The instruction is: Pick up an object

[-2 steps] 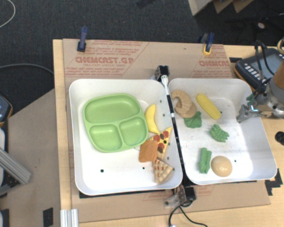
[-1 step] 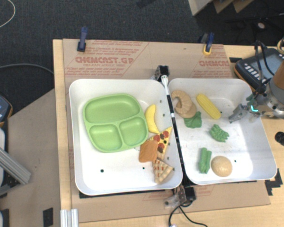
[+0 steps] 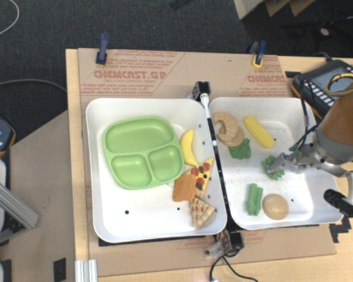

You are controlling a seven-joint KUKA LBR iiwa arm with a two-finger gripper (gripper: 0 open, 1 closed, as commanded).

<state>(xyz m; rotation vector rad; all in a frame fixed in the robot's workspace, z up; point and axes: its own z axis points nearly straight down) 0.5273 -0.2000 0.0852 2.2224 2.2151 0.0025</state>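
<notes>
Two shallow white bins sit side by side on the brown cardboard-covered tabletop [image 3: 165, 69], the left bin [image 3: 100, 157] and the right bin [image 3: 300, 210] meeting along a black divider strip.

The grey arm with its orange band [image 3: 341, 122] reaches in over the right bin's right edge. Its claw [image 3: 277, 168] sits low in the middle of that bin, right at a small dark green leafy plastic vegetable [image 3: 270, 163]. The fingertips overlap the green piece, but whether they are closed on it or merely resting against it cannot be told from this angle.

In the right bin, a tan plastic croissant [image 3: 228, 128] lies near the far left corner, with a yellow plastic corn cob [image 3: 259, 132] just to its right. A green plastic broccoli-like piece [image 3: 240, 151] sits just in front of the croissant. Toward the near edge, a green plastic pea pod [image 3: 255, 199] lies beside a round beige plastic potato [image 3: 275, 206].

In the left bin, a light green three-compartment plastic tray [image 3: 142, 151] takes up the far left area. A yellow plastic banana [image 3: 189, 147] lies along the tray's right side. Near the right edge of this bin are a plastic pizza slice with red toppings [image 3: 203, 172], an orange plastic chunk [image 3: 184, 188] touching it, and a tan waffle-patterned wedge [image 3: 201, 211] toward the near right corner.
</notes>
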